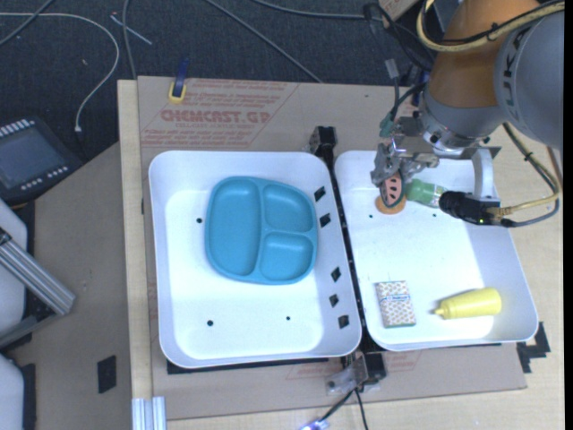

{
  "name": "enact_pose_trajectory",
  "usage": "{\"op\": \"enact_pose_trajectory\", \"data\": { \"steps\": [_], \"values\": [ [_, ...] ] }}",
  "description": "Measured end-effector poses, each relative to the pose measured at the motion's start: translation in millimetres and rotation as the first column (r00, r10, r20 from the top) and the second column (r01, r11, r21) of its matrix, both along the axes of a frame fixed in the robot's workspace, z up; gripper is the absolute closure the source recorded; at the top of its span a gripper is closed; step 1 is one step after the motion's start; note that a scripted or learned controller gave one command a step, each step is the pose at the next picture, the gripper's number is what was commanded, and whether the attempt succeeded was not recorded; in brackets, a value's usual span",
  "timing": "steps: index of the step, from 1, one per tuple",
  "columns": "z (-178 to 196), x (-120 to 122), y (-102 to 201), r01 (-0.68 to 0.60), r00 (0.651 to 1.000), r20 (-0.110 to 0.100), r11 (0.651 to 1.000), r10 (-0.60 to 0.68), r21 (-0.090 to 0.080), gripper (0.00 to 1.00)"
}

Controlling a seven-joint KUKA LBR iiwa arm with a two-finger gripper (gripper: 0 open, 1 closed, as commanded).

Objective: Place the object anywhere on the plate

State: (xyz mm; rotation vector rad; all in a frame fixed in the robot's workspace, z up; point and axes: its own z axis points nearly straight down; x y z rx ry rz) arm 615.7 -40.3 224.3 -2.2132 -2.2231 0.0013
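Floor: dark carpet beyond the bench, with pale cables (89,16) trailing across it.
Bench: a cardboard sheet (233,106) with red print lies under both bins; a yellow and blue clamp (180,83) sits on its far edge.
Left bin (179,330): holds the blue plate (261,229), which has three sections and lies flat near the middle with nothing on it. Small black tabs (336,276) line the bin's right wall.
Right bin (448,267): holds every loose item.
Arm (474,52): reaches in from the right, with its orange band above the far end of the right bin.
Gripper (391,179): low over the right bin's far left corner, pointing down; whether it is clenched or released cannot be told.
Pink piece (392,189): small, with dark spots, right at the gripper's tip, in the right bin and well apart from the plate. Whether it is grasped cannot be told.
Orange disc (389,207): on the bin floor, touching the pink piece's near side.
Green item (423,192): just right of the pink piece.
Box (395,303): small and patterned, lying flat toward the near side.
Yellow bottle (469,305): on its side, right of the box.
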Motion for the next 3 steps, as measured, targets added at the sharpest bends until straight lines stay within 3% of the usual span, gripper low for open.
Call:
{"op": "enact_pose_trajectory", "data": {
  "steps": [1, 2, 3],
  "values": [
    [-9.5, -18.4, 54.6, -0.001, 1.000, -0.001, 1.000, 0.001, 0.000, 1.00],
    [3.7, -40.5, 100.3, -0.001, 1.000, 0.001, 1.000, 0.001, 0.001, 1.00],
    [7.9, -48.8, 148.8, -0.002, 1.000, 0.003, 1.000, 0.002, 0.000, 1.00]
  ]
}}
